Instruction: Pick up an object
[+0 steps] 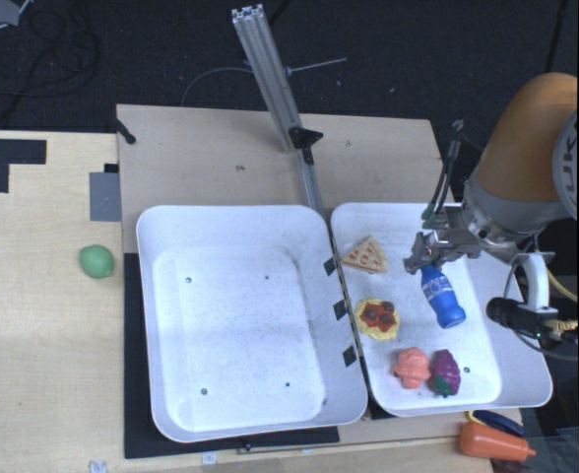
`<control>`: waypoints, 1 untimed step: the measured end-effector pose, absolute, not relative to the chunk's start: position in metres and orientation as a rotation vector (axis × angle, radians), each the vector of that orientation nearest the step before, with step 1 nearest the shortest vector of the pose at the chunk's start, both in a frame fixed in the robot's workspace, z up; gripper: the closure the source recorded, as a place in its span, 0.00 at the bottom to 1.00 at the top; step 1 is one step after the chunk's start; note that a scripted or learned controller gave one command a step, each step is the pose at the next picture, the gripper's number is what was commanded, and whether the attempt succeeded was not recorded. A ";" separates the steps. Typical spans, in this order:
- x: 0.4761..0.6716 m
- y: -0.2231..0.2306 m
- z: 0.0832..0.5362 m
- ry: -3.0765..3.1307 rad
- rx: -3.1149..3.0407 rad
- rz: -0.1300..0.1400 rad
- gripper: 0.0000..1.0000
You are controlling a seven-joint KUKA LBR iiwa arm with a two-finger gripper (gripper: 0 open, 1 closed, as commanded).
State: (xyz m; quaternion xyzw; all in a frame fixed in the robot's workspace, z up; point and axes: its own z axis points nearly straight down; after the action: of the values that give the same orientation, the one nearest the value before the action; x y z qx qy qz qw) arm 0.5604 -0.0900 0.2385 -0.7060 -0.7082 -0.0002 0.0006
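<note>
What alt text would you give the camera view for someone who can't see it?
The arm's gripper sits at the top of a blue toy bottle in the right white bin, which also holds a toy pizza slice, a small round pizza, a pink toy and a purple toy.

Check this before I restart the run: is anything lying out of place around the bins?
Yes. A green ball sits on the bench left of the left bin, and an orange toy lies outside the right bin near its front corner. Both look strayed; the other toys lie inside the right bin.
</note>
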 end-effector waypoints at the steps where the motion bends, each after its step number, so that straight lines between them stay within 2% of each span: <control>1: 0.568 -0.042 0.241 -2.224 -2.217 -0.001 1.00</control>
State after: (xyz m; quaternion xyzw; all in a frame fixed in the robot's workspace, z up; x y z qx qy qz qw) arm 0.5676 -0.0418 0.2407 -0.7059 -0.7083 -0.0002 0.0005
